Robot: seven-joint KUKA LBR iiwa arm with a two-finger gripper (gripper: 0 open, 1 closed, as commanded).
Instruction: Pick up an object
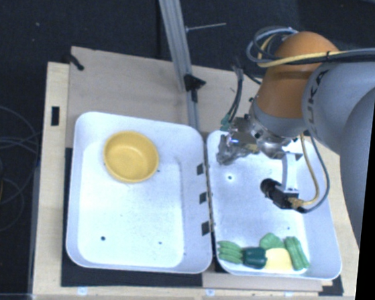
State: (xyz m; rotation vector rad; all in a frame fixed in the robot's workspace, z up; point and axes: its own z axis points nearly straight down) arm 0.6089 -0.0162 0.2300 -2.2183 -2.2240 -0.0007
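at the near edge of the right bin (314,212), a cluster of small items is seen packed against the front wall: a ridged green piece (229,251) at the left, a dark teal block (254,257) touching it, a pale yellow block (278,260) just beside that, a ridged green piece (296,253) lying at a slant on the right, and a smaller rounded green piece (270,240) behind them. the items are bunched so closely that some outlines cannot be told apart. in the left bin (85,235), a yellow bowl (131,156) is set upright towards the far left corner, round, shallow and plain, well apart from the cluster. the two bins are placed side by side, their inner rims touching or nearly so. farther back, the gripper (228,150) is held low over the far left corner of the right bin, near the dividing rims; nothing is seen between its fingers, and whether they are spread or closed cannot be told. the arm (295,77), with its orange band, is seen above and behind it. a grey metal rail (178,52) runs diagonally across the far side of the bench (114,85).
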